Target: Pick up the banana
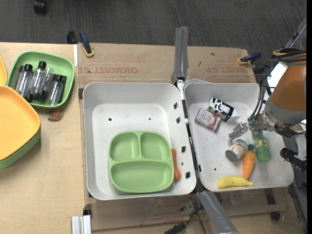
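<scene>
Reads as mirrored, upside-down red print, roughly "CHEMCAST GP", twice on the flat brown cardboard sheet [146, 62] behind the bins

The arm [291, 94] reached in from the right edge, its orange band broad and rounded (the most visible part of it) above the wrist. Below the band the grey wrist angled down and to the left. The gripper [240, 130] hung at its end, low and left of the wrist, metal fingers [237, 129] pointed left and nearward.
</scene>
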Robot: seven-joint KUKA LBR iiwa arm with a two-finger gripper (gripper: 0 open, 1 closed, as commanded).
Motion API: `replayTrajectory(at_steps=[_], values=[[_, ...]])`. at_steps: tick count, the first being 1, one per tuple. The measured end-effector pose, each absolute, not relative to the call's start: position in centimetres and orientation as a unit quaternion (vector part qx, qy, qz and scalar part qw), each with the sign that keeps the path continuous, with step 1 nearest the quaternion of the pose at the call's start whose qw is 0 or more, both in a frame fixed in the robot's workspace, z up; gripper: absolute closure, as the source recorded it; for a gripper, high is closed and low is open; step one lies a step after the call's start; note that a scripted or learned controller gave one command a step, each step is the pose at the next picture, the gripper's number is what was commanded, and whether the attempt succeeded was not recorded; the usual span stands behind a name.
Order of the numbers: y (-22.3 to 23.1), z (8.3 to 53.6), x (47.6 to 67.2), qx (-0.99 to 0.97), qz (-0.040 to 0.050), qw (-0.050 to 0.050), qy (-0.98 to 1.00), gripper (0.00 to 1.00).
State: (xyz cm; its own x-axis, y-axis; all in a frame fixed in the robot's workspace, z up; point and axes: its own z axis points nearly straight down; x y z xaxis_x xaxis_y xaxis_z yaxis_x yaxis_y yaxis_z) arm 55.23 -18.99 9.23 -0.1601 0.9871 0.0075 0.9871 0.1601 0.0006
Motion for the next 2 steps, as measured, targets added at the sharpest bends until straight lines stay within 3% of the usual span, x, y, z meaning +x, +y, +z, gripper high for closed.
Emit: replayTrajectory(at_steps=[1,2], values=[[-17.14,9.06,54.49,-0.71,0.001,0.002,-0.705,0.0],[-17.9,9.13,54.88,-0.645,0.0004,0.0,-0.764,0.0]])
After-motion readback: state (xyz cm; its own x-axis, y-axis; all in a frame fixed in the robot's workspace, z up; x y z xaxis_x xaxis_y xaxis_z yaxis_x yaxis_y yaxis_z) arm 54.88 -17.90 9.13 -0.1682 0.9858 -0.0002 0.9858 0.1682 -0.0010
